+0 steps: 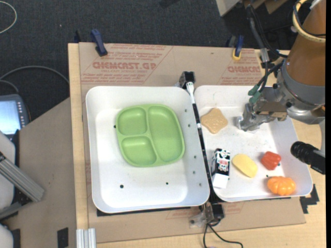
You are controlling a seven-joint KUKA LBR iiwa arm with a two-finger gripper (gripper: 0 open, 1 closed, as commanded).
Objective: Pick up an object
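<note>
My gripper (pixel 248 123) hangs low over the right bin (pixel 305 159), and I cannot tell its state. The cracker (pixel 214 120) lies just to its left; the yellow piece (pixel 244 165), red piece (pixel 271 160) and pumpkin (pixel 281 185) sit nearer the front.

One camera sits fixed high above the table (pixel 155 61), tilted down at a slant so the far edge runs along the top of the view. It stands far enough back to take in both white bins, the left bin (pixel 103 154) and the right bin (pixel 289 138) (dark floor shows beyond), with the arm (pixel 310 56) entering from the right.
</note>
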